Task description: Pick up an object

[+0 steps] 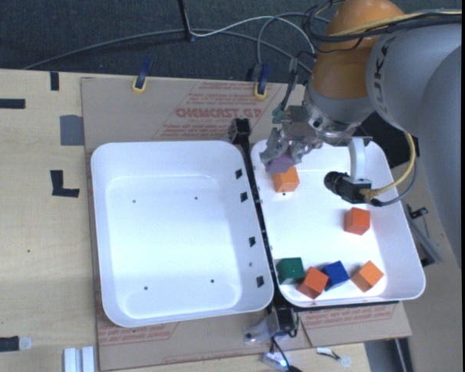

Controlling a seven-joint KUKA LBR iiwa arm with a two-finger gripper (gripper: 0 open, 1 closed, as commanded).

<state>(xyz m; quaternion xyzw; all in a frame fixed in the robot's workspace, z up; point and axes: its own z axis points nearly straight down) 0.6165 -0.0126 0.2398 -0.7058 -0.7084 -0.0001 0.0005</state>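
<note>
Gripper [288, 152] sits low in the upper left corner of the right bin [387, 289], and something purple [278, 162] shows at its tip — whether it is pinched or merely under the claw, I cannot tell, nor how the claw stands. An orange block [286, 180] lies just below in the frame, touching or nearly so.

Risks — the divider wall is close on the left, so a lift could scrape it, and the orange neighbour could get nudged or dragged along. A shallow pinch on a small piece may slip.

Lower in the same bin: another orange cube [357, 221], then a row of green [291, 269], orange [313, 281], blue [335, 273] and orange [366, 276]. The left bin [108, 208] rests on cardboard [201, 107] clamped to a pale bench [23, 208], with dark carpet [77, 14] and cables across the top.
</note>
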